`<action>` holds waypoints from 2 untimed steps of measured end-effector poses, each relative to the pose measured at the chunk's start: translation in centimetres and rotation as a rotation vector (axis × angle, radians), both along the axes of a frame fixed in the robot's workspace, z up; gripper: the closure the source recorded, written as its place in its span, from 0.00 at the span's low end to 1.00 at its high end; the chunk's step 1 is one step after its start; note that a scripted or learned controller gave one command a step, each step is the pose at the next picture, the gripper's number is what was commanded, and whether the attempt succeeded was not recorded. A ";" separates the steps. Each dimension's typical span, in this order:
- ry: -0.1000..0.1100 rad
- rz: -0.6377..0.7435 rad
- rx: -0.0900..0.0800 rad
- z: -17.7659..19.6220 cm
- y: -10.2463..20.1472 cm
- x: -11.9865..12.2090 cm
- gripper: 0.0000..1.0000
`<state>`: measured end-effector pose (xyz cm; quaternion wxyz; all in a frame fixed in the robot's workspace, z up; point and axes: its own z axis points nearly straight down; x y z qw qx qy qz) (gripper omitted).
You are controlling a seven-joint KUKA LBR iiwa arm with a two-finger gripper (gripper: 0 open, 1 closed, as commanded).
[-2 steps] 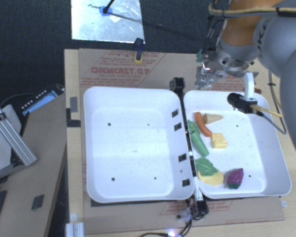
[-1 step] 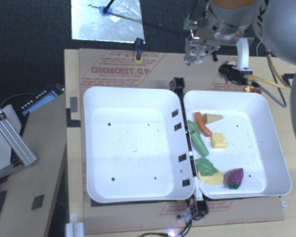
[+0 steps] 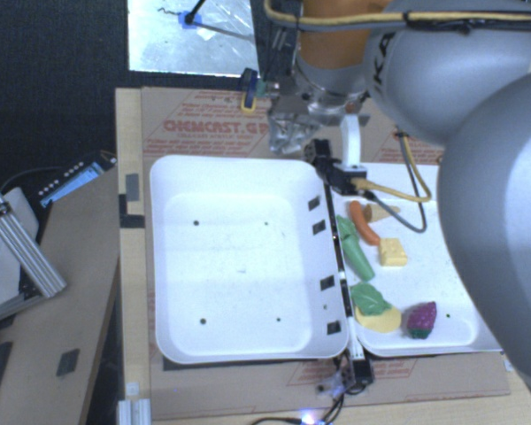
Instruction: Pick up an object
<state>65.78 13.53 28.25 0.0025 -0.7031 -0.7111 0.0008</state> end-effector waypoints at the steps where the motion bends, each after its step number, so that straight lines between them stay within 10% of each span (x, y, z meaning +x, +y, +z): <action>1: -0.013 0.000 0.003 7.0 6.8 0.2 1.00; 2: -0.016 -0.003 0.004 15.7 10.2 -0.6 1.00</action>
